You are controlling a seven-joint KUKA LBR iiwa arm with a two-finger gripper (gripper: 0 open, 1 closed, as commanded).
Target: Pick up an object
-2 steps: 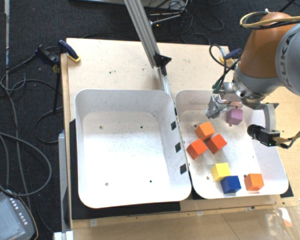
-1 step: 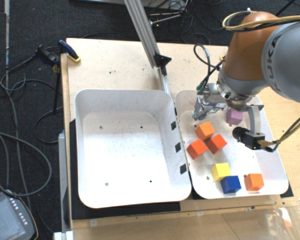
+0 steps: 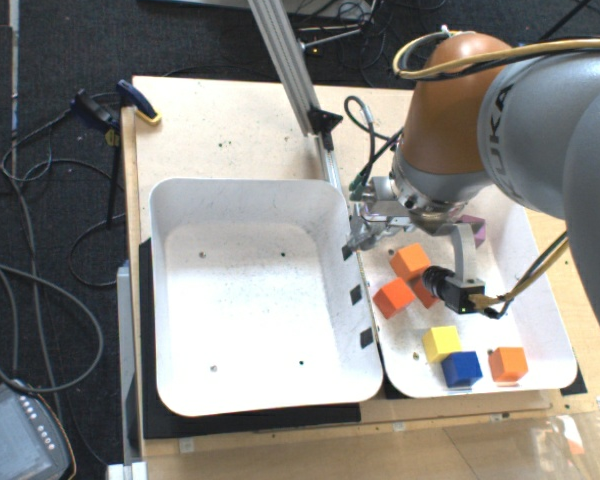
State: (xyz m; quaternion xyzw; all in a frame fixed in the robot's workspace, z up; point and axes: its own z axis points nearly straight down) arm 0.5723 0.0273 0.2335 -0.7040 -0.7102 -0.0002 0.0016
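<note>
The right bin holds several small blocks. Two orange blocks lie near its left wall, with a dark red block tucked between them. Toward the front sit a yellow block, a blue block and another orange block. A purple block peeks out from under the arm. My gripper hangs low at the right bin's left wall, just left of the upper orange block. The wrist hides most of it.
The left bin lies beside the right one, their walls meeting in the middle. A slanted metal rail runs from the back down to the bins' junction. A black cable plug with a green light hangs over the blocks.
</note>
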